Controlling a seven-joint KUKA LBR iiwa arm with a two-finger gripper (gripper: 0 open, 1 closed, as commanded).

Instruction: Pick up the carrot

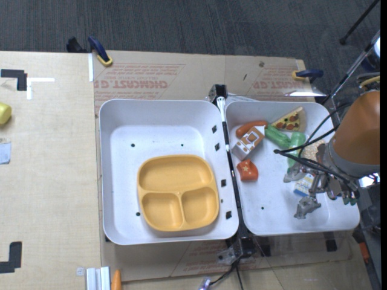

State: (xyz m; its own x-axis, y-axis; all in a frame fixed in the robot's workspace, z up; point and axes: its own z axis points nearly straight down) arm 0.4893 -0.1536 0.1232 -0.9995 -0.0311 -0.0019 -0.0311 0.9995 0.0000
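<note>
Yellow three-compartment plastic tray (178, 192) sits mid-floor in the left white bin (115, 168). Orange carrot (250, 127) lies by the right white bin's (266, 219) left wall near its far edge; metal two-finger gripper (307, 208) hovers near that bin's near right corner.

The carrot (249, 127) is hemmed in: a small carton (248, 142) touches its near side, the bin divider (225, 156) stands just beside; open floor lies below the tomato (247, 171).

Pale wooden worktop (48, 180) carries brown printed cardboard sheet (181, 77). On sheet: two shallow white plastic bins (109, 180), side by side. Small yellow object (4, 113) far left of sheet.
</note>
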